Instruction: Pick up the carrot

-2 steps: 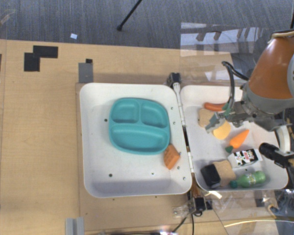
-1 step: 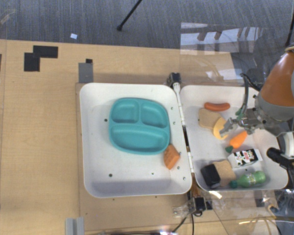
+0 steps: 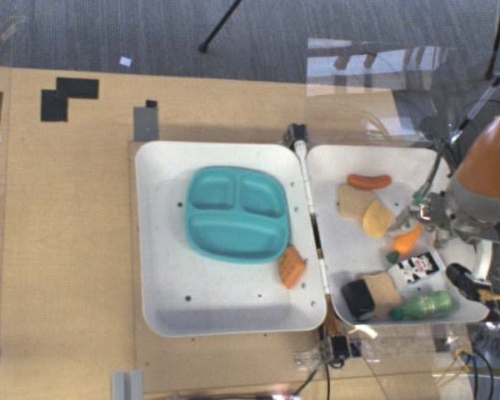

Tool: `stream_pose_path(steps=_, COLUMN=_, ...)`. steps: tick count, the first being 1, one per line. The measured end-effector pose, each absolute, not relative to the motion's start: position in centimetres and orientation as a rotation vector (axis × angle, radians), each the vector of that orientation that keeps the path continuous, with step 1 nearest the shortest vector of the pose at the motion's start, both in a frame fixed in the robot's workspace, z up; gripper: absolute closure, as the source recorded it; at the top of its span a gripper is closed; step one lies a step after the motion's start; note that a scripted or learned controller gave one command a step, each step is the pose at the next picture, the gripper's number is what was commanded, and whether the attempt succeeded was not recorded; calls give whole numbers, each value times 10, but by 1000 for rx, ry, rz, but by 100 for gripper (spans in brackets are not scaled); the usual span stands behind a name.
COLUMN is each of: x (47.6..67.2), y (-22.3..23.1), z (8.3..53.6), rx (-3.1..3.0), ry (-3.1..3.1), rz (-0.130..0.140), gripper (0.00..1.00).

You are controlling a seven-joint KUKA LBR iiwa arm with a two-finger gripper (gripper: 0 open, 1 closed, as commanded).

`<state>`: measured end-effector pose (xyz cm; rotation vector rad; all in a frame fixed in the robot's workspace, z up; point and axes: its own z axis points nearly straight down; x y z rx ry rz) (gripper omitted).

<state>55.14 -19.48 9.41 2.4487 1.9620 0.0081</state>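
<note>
Two white bins sit side by side on the desk. The pincer hangs over the right bin, at the end of the grey arm with its orange band. I cannot tell if the pincer is spread or pressed together.

The carrot lies just below the pincer, very near it, flat on the bin floor. A yellow chip shape and a tan slice sit to the pincer's left. A red sausage lies up and to the left. Below the pincer are a small card, a green bottle, a tan block and a black thing.

Far to the left, the left bin holds a teal tray and an orange wedge.
</note>
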Motion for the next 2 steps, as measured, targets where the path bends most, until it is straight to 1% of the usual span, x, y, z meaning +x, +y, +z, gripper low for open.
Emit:
stream_pose_path(steps=1, x=554, y=-195, z=105, rx=2433, ry=1972, rz=11, gripper=100)
stream_pose_path(steps=2, x=575, y=-125, z=199, rx=2651, ry=1670, rz=17, gripper=100)
